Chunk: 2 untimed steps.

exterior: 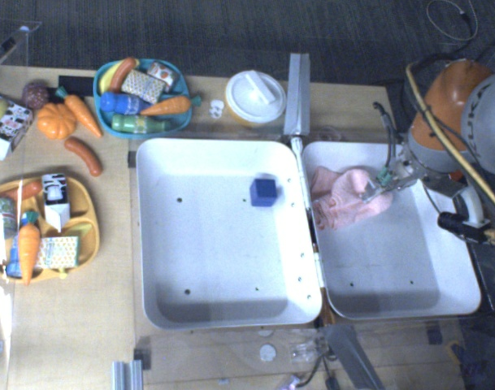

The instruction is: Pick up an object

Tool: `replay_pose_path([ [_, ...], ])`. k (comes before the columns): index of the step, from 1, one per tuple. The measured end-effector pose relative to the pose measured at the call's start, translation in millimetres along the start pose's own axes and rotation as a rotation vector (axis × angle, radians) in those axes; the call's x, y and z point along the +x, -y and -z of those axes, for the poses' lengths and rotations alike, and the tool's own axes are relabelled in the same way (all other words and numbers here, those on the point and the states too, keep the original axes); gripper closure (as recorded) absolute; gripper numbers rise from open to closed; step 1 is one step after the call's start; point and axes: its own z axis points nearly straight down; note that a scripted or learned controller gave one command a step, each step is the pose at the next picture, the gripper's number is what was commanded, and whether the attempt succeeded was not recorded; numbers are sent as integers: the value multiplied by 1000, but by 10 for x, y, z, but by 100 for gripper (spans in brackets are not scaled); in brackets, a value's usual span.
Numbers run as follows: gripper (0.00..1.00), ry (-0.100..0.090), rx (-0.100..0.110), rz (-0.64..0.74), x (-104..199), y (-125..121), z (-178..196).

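Two shallow white bins are seen side by side on the surface: the left bin (pixel 223 299) carries a small blue cube (pixel 264 191) near its upper right corner, and the right bin (pixel 401 291) carries a crumpled pink cloth (pixel 345 197) at its upper left. At the cloth's right edge the gripper (pixel 383 179) is lowered from the grey arm (pixel 466 128). Whether the jaws are apart or together cannot be told.

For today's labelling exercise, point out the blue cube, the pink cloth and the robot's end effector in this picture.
blue cube (pixel 264 192): camera view, on its top face, in the left bin.
pink cloth (pixel 341 198): camera view, on its crumpled middle, in the right bin.
end effector (pixel 384 177): camera view, at its tip, at the cloth's right edge.
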Motion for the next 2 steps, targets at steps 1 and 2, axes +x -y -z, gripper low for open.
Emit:
replay_pose_path([
  [1, 100, 3, -4, -287, 151, -68, -169],
  [2, 100, -2, 4, -165, 545, -531, 953],
])
